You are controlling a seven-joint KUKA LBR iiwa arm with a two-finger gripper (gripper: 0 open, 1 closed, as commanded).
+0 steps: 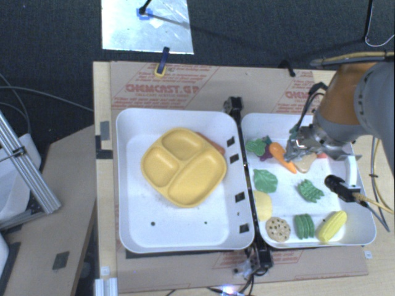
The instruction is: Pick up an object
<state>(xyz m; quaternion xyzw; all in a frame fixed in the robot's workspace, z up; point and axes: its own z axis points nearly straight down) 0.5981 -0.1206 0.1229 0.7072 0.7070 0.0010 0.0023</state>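
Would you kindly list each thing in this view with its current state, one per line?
gripper: low over the right bin, grip unclear
yellow plate: flat in the left bin, tilted askew, holding nothing
carrot: lying in the right bin, beside the gripper
corn cob: lying near the bin's front corner
cookie: flat by the front wall
green pod: lying between cookie and corn cob
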